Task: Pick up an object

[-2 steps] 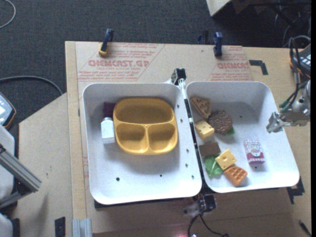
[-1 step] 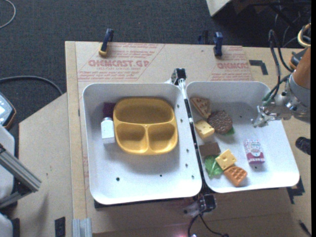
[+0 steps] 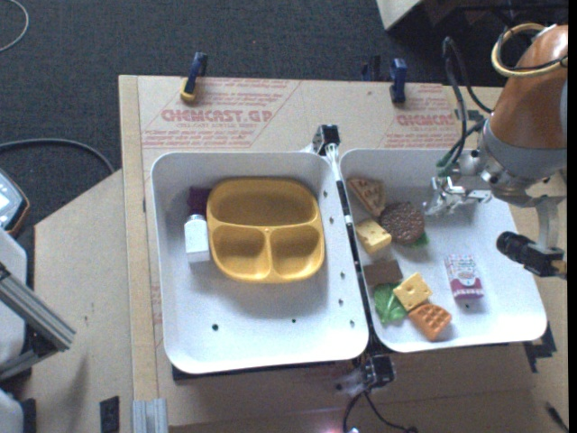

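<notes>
Bench, yellow tray (image 3: 264, 228) in left bin (image 3: 171, 269), toy foods right; pincer (image 3: 448, 195) state unclear.

— What are the bins (image 3: 171, 269) made of?
— Smooth white plastic, slightly glossy. The yellow tray (image 3: 265, 229) in the left one looks like matt plastic too.
— And the surface (image 3: 270, 106) under them?
— Flat brown board, paper-faced, printed in red. The gripper (image 3: 448, 194) is shiny bare metal.

Bench board (image 3: 243, 106) reads "CHEMCAST GP" in red; repeated, partly hidden, rightward.
</notes>
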Action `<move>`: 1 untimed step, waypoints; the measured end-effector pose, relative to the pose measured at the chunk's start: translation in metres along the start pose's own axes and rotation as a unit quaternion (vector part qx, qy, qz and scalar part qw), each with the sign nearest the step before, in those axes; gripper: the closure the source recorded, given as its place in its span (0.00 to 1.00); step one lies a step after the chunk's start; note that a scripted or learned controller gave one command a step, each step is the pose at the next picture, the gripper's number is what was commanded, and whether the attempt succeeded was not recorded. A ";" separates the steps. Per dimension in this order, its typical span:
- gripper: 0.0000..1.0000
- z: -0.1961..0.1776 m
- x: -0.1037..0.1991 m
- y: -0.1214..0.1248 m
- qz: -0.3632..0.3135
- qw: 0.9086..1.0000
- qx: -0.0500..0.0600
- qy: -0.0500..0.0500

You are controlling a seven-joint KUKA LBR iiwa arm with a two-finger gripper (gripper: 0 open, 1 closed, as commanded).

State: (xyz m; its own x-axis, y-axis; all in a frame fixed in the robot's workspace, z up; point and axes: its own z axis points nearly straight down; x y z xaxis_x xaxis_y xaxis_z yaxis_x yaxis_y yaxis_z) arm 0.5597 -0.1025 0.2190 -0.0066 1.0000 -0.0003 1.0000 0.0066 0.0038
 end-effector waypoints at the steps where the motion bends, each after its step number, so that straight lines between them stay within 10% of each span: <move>1: 1.00 0.000 0.058 0.021 0.000 1.000 0.000 0.001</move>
State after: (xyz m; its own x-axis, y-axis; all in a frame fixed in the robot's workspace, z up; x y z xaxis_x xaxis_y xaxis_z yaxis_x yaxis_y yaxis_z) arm 0.5807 -0.0445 0.2196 -0.0073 1.0000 0.0013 1.0000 0.0073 0.0043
